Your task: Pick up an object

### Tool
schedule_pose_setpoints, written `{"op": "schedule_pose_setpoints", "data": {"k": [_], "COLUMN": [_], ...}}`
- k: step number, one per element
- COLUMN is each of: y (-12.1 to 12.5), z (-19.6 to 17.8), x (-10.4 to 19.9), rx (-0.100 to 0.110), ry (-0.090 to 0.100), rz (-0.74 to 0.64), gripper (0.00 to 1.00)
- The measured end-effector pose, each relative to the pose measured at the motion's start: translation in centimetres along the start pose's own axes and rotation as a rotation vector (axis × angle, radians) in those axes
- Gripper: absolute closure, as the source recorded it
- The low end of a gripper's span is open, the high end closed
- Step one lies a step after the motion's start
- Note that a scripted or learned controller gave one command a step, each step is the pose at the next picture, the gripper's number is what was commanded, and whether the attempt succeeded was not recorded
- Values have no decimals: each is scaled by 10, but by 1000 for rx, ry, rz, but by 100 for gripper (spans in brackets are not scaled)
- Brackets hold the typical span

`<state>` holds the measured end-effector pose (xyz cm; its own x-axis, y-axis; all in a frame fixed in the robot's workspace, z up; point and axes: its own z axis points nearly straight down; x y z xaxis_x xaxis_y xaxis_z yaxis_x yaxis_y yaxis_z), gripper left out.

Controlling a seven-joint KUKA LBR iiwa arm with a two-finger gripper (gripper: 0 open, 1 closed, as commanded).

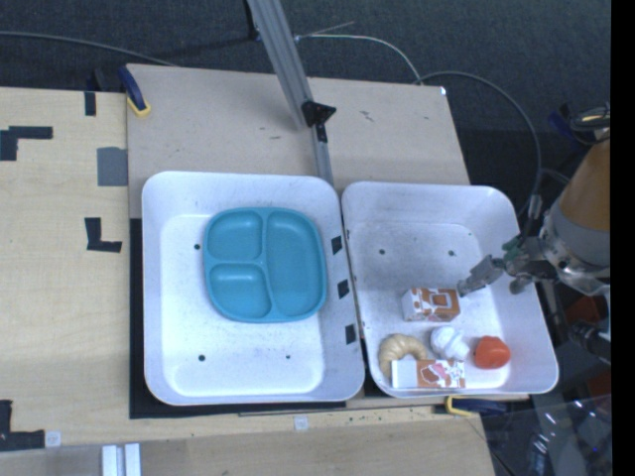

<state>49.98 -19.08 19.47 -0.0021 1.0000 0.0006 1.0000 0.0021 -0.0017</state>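
Note:
The right bin [397, 216] holds several small items at its near right. A white and orange carton [432, 303] lies nearest the gripper. In front of it are a tan croissant [400, 346], a small white lump [448, 342] and a red ball-shaped item [490, 352]. A second white and orange carton [429, 373] lies against the front wall. My gripper [496, 278] reaches in over the bin's right wall, just right of and above the first carton. It is open, with nothing between its fingers [476, 275].
A blue divided plate [266, 264] lies in the left bin [169, 296]. A grey metal pole [283, 48] slants down from the top to the bins' shared rear corner. Cables run behind the right bin.

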Motion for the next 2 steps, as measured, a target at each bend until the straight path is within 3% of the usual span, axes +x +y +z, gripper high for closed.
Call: {"op": "schedule_pose_setpoints", "data": {"k": [1, 2], "y": [0, 2], "z": [0, 44], "x": [0, -2], "rx": [0, 4], "ry": [0, 0], "rz": [0, 1], "gripper": [0, 0]}}
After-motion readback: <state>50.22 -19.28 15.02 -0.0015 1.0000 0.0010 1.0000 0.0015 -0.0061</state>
